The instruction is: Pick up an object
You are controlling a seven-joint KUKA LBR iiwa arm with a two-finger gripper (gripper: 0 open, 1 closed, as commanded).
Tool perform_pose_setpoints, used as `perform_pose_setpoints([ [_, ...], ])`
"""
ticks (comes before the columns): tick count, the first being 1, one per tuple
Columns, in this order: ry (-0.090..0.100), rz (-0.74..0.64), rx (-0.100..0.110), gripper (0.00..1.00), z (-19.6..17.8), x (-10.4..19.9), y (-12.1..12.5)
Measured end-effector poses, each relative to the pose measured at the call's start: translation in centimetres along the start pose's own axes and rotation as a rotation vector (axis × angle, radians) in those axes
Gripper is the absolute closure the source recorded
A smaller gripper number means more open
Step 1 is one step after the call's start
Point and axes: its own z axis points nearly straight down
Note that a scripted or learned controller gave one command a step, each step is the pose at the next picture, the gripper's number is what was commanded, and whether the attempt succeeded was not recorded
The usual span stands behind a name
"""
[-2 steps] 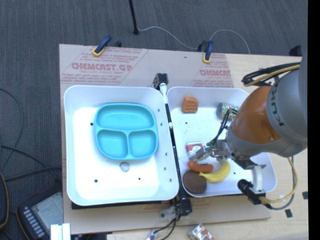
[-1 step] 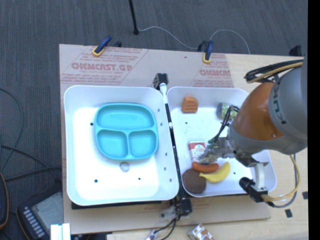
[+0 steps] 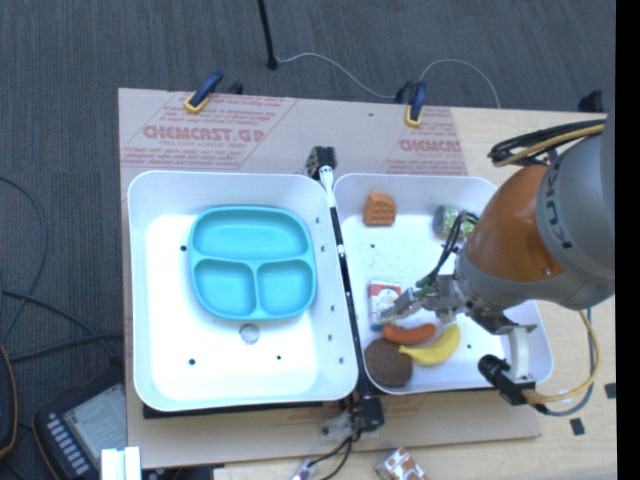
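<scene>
The right bin [image 3: 520,363] holds several small items. A red and white packet [image 3: 381,294] lies near its left wall, with an orange-red sausage [image 3: 410,334] and a yellow banana [image 3: 438,347] just in front of it. A brown round piece [image 3: 388,364] sits in the front left corner. An orange waffle-like piece [image 3: 379,208] and a green and white item [image 3: 449,220] lie at the back. My gripper [image 3: 408,310] is low in the bin, right over the sausage and beside the packet. The wrist hides what lies under it.
The left bin [image 3: 150,268] holds a light blue divided plate [image 3: 253,263]. A black-tipped bar [image 3: 335,238] runs along the wall between the bins. The arm's grey and orange body [image 3: 535,233] covers the right half of the right bin.
</scene>
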Motion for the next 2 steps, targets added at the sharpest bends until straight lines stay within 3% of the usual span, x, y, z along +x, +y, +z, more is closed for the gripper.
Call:
perform_pose_setpoints([
  [1, 0.005, -0.001, 0.002, 1.00, -1.00, 0.17, 0.08],
  [2, 0.004, -0.001, 0.002, 0.00, -0.99, 0.17, 0.07],
])
